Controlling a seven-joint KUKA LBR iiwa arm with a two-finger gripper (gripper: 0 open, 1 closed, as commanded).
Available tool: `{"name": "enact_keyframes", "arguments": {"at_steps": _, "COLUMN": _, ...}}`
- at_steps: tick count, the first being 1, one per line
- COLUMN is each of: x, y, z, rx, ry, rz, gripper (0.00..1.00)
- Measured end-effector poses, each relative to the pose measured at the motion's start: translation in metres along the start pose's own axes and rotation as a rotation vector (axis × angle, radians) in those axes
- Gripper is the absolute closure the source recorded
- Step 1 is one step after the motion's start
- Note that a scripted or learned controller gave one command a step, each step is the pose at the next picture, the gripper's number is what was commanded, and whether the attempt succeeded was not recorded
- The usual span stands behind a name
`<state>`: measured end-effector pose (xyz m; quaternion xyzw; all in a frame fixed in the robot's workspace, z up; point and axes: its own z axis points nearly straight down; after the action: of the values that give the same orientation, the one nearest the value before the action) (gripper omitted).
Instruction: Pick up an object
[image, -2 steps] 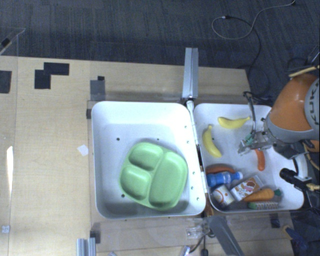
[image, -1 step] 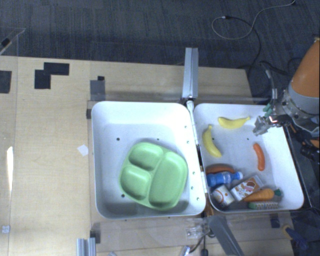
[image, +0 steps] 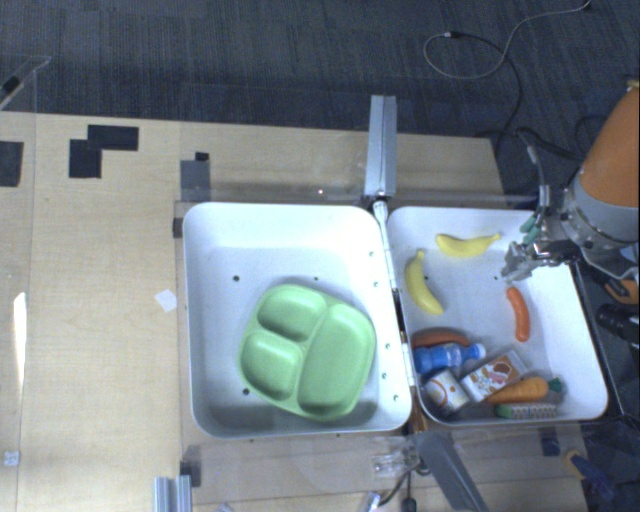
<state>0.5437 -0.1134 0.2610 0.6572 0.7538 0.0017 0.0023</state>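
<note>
My gripper (image: 523, 257) hangs over the far right part of the right bin (image: 590, 345), with nothing seen in it. Just left of it lies a yellow banana (image: 466, 243). A red sausage-shaped piece (image: 519, 313) lies a little in front of the gripper. A second banana (image: 423, 283) rests near the bin's left wall. At the bin's near end are a hot dog (image: 440, 338), a blue bottle (image: 447, 357), a small can (image: 445, 390), a juice carton (image: 492, 378) and a carrot (image: 522, 390), packed close together.
The left bin (image: 215, 300) holds a green divided plate (image: 308, 351). A metal post (image: 381, 150) stands at the far end of the wall between the bins. Cables trail on the dark floor beyond the bench.
</note>
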Motion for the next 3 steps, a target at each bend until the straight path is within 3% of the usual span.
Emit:
{"name": "enact_keyframes", "arguments": {"at_steps": 1, "x": -0.034, "y": -0.04, "z": -0.014, "rx": 0.0, "ry": -0.001, "rz": 0.08, "gripper": 1.0}}
{"name": "enact_keyframes", "arguments": {"at_steps": 2, "x": -0.085, "y": -0.065, "z": -0.027, "rx": -0.001, "ry": -0.003, "rz": -0.131, "gripper": 1.0}}
{"name": "enact_keyframes", "arguments": {"at_steps": 3, "x": -0.085, "y": -0.063, "z": -0.039, "rx": -0.007, "ry": -0.007, "rz": -0.136, "gripper": 1.0}}
